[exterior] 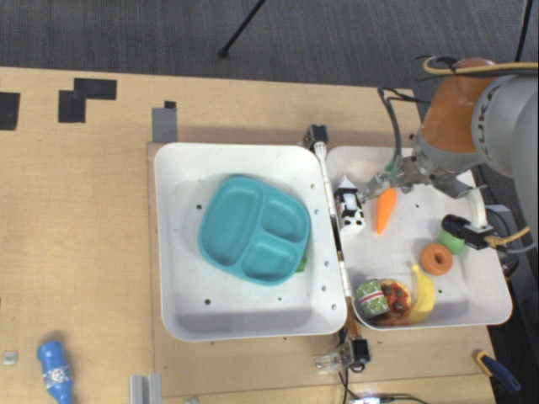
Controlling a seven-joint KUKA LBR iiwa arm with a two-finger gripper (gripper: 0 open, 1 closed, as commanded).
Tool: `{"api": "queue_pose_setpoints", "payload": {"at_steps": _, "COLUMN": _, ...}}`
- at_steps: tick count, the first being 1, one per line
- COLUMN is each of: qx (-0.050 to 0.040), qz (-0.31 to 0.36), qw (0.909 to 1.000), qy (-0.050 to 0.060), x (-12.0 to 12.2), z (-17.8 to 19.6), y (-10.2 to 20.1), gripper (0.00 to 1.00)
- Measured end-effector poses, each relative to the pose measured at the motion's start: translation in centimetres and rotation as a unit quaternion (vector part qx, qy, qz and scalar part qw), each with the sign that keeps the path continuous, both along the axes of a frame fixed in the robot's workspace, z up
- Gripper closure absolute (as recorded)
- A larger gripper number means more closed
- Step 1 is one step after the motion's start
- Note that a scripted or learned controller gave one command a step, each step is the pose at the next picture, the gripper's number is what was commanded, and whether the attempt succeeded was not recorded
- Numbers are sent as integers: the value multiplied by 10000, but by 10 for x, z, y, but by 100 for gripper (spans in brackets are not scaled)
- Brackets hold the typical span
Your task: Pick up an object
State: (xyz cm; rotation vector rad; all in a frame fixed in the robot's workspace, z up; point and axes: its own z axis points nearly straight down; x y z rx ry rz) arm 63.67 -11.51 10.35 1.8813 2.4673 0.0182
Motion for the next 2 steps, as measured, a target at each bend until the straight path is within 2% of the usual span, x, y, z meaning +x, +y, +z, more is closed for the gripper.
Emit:
{"api": "queue_pose_setpoints", "payload": {"at_steps": 1, "qx": 25, "qz": 19, "qw": 10000, "qy": 10, "x": 1, "z": 12, "y": 2, "gripper": 100}}
{"api": "queue_pose_setpoints", "payload": {"at_steps": 2, "qx": 71, "qz": 108, "qw": 9998, "qy": 164, "x": -35, "z": 82, "y": 59, "gripper": 100}}
